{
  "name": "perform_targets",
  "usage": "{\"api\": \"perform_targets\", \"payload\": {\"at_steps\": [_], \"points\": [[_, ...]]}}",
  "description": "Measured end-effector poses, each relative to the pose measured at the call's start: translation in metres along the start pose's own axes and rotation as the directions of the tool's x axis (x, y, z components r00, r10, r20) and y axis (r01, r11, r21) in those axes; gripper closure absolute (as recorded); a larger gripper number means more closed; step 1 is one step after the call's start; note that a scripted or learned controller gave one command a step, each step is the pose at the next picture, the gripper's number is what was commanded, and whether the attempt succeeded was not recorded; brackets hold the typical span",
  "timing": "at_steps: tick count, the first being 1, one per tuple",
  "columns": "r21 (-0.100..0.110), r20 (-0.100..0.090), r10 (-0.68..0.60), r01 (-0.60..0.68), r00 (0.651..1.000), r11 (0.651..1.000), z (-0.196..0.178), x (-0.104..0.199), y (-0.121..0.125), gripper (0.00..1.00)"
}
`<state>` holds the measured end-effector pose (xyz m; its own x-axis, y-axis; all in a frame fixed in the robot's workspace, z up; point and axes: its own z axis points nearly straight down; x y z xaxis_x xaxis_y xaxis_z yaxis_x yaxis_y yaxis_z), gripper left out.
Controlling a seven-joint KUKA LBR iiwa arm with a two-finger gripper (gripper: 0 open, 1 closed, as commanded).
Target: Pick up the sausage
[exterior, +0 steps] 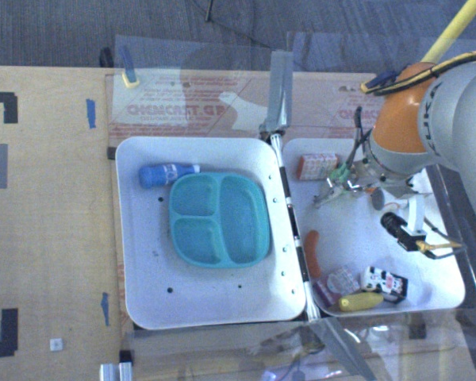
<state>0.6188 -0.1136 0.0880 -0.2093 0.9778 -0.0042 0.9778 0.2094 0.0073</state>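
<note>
the sausage (311, 249) lies left of the hand (339, 187) and nearer the camera, apart from it. its long axis runs near-to-far. whether the hand is apart or together cannot be told

The sausage (310, 248) lies in the right bin (357, 240), beside its left wall.

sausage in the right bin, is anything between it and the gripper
Nothing visible does. The slim reddish-orange sausage lies by the left wall of the right white bin, with bare floor between it and the gripper.
</note>
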Motion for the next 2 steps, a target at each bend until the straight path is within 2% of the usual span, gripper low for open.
{"api": "perform_targets", "payload": {"at_steps": [1,2], "points": [[0.0,-0.001,-0.001,0.001,1.0,1.0,-0.001,-0.004,-0.054,0.0],[-0.004,0.0,0.184,-0.184,0.983,0.983,-0.002,0.02,-0.097,0.0]]}}
